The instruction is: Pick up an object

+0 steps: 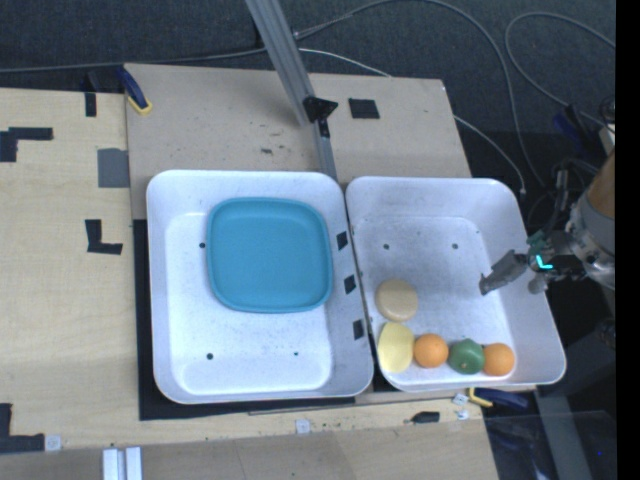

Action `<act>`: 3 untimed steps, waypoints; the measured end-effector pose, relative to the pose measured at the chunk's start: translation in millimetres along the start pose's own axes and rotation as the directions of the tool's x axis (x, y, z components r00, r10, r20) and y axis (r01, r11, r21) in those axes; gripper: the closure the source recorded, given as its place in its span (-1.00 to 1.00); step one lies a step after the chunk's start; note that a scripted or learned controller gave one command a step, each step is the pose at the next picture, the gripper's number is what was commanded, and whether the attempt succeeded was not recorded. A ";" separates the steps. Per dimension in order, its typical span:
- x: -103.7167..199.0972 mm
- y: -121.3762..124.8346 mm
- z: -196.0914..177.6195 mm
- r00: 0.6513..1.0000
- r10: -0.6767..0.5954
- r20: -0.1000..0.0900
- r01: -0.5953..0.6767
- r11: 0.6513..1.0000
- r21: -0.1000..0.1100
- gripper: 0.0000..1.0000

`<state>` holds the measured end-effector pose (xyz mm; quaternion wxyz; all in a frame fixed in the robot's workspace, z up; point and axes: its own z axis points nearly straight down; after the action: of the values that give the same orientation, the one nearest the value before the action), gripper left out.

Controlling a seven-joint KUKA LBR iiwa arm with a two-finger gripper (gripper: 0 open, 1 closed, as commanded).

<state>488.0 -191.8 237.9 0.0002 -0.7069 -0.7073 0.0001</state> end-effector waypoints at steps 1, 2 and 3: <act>0.0 0.0 0.0 1.000 0.000 0.000 0.000 1.000 0.000 -1.00; -0.3 2.4 62.2 1.000 0.000 -0.001 0.000 1.000 0.005 -1.00; -6.0 2.4 123.1 1.000 0.001 -0.002 -0.001 1.000 0.006 -1.00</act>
<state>490.3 -197.8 114.7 0.0029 -0.7071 -0.7071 0.0016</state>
